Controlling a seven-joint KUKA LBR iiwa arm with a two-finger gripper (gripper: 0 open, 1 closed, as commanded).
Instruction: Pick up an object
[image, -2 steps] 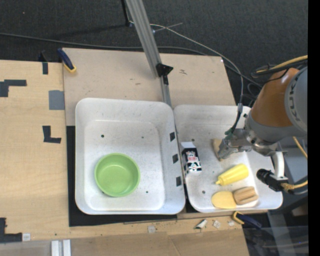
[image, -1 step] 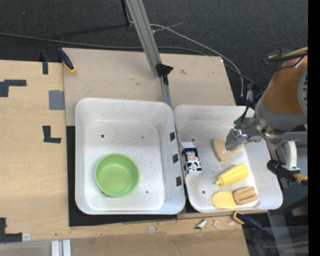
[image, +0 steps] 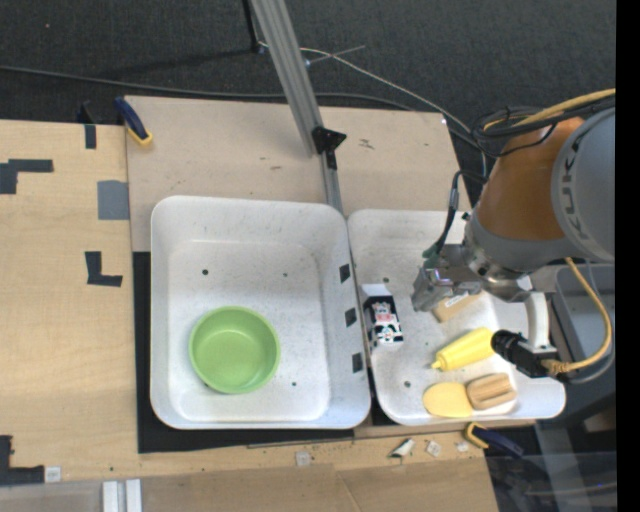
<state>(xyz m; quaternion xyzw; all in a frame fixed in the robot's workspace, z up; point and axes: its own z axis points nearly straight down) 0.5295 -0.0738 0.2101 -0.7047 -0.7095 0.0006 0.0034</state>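
The gripper (image: 438, 290) hangs low over the right bin (image: 400, 235), near that bin's middle, and whether it is parted or closed cannot be told from this slanted view; nothing is visibly caught in it. Just beside and below it lies a small tan block (image: 452, 307), the nearest candidate for a pick; it looks rigid and light, probably wood or foam, with flat sides that should suit a two-sided pinch across its short width. Further toward the front edge rests a yellow bottle-shaped toy (image: 467, 349) with a dark cap, lying on its side; its smooth rounded plastic body is likely to be slippery and apt to roll, so a grasp across the middle of the body seems safer than one at the tapered end. Near the front corner sit a yellow disc-like piece (image: 445, 400) and, touching it, a brown wooden-looking block (image: 490, 390); crowding there would make a clean grasp harder. A small black-and-white printed box (image: 382, 322) lies near the divider between the bins, thin and light. The left bin (image: 240, 225) holds a green bowl (image: 234, 349), stiff but wide; only its rim would offer a hold.
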